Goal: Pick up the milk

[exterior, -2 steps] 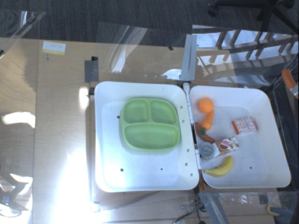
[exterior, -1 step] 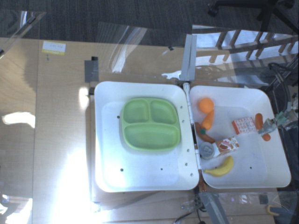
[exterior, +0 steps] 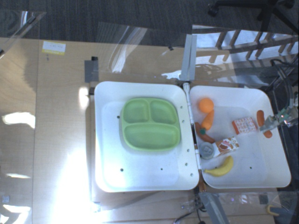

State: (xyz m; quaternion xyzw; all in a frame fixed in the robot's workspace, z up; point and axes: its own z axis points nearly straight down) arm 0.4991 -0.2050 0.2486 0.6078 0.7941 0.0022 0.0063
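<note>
Where the arm reaches in at the right edge of the view, the gripper (exterior: 275, 120) hangs over the right rim of the right bin (exterior: 261, 178), its metal parts blurred and small, so whether it is open or closed around anything cannot be told. Just beside it on the bin floor lies a red sausage (exterior: 262, 121), running along the bin's right side and partly covered by the claw's tip. Left of that rests a small red-and-white packet (exterior: 245, 124). The milk (exterior: 219, 148), a small carton lying on its side with a grey round end toward the left, sits near the middle bottom of the right bin, well apart from the gripper. A banana (exterior: 220, 167) curves just below the carton. An orange (exterior: 205, 105), a carrot (exterior: 208, 119) and a second sausage (exterior: 204, 133) lie close to the bin's left wall. In the left bin (exterior: 107, 171) rests a green divided plate (exterior: 150, 125), centred toward the top.
</note>
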